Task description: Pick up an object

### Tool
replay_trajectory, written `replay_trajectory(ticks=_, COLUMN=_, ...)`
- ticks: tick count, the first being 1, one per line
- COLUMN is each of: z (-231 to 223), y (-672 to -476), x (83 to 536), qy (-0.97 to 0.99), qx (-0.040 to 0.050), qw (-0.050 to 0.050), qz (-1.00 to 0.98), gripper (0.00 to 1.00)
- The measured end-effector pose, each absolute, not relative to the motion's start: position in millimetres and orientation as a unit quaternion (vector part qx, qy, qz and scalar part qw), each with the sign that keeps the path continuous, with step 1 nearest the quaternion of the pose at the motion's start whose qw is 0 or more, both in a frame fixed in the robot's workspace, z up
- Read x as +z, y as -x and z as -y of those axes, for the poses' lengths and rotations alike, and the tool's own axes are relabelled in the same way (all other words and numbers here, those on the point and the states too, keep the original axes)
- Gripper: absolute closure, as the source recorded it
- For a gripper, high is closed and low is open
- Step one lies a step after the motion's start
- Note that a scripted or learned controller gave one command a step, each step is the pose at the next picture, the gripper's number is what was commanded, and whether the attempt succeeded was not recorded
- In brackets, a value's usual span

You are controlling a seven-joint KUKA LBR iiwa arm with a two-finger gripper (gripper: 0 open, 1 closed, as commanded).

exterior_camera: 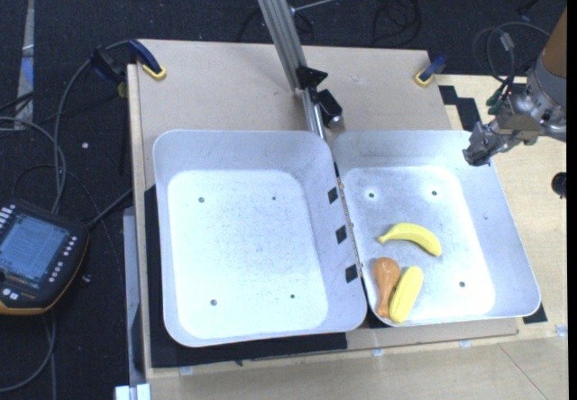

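In the right bin point(469, 209) lie three toy foods. A yellow banana point(411, 237) rests near the bin's middle. Below it a yellow corn cob point(406, 293) lies against an orange-brown drumstick point(386, 284) at the bin's front left corner. My gripper point(477, 153) hangs at the right bin's upper right rim, well away from all three foods. Nothing shows between or under it.
The left bin point(243, 236) sits beside the right one on the wooden bench point(225, 83). A slanted metal pole point(284, 24) with black clamps runs down to the seam between the bins. Yellow-blue clamps point(149, 65) grip the bench's back corners.
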State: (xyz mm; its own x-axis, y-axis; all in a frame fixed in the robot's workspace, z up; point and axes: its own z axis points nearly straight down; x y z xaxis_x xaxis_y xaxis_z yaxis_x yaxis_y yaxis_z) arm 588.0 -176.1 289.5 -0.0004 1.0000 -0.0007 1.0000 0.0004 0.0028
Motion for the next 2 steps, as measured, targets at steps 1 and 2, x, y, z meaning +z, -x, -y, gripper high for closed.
replay_trajectory(ticks=1, z=122, y=-588.5, x=291, qy=-0.705, qx=0.0006, qw=0.0, qz=-0.709, gripper=1.0)
replay_trajectory(ticks=2, z=72, y=-590.0, x=270, qy=-0.706, qx=-0.0003, qw=-0.001, qz=-0.709, gripper=1.0)
